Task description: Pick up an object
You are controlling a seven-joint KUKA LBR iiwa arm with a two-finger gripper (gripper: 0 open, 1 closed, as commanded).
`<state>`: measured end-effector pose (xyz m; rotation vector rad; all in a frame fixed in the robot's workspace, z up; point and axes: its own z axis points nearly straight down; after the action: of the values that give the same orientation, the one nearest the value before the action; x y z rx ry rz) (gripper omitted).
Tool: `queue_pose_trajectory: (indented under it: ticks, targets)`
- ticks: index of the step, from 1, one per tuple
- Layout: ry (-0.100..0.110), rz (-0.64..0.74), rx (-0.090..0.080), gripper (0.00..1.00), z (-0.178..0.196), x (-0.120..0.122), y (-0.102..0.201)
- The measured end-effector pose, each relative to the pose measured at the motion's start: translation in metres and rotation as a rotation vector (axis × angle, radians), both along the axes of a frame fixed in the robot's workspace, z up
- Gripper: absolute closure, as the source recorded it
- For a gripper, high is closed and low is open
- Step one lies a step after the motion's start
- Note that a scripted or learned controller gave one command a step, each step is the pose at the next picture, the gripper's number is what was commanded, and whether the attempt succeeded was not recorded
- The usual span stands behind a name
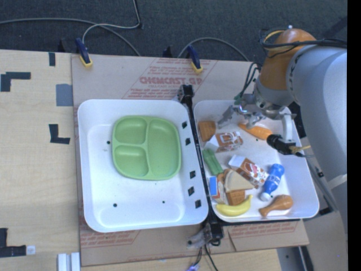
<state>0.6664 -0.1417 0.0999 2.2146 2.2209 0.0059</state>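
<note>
On my feed the left bin (90,168) holds a pale green divided plate (146,147) at its centre, while the right bin (309,192) is crowded: a green stick (212,162) at nine o'clock, a printed snack packet (228,140) toward eleven, a yellow banana (234,208) at six, a blue-and-white bottle (272,180) at four and a brown drumstick (277,204) at five. At the bin's twelve o'clock the claw (243,109) hangs from the grey arm (321,95), just beside an orange carrot-like piece (258,132). I cannot tell whether the claw is spread or closed, and I see nothing gripped in it.
</note>
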Motion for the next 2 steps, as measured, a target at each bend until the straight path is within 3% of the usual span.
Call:
queue_pose_trajectory:
  ticks: [1,2]
  targets:
    - [0.001,0.001,-0.001,1.0,0.0086,-0.0004,0.0003]
    - [0.002,0.001,-0.001,0.0,0.0084,-0.0006,0.0003]
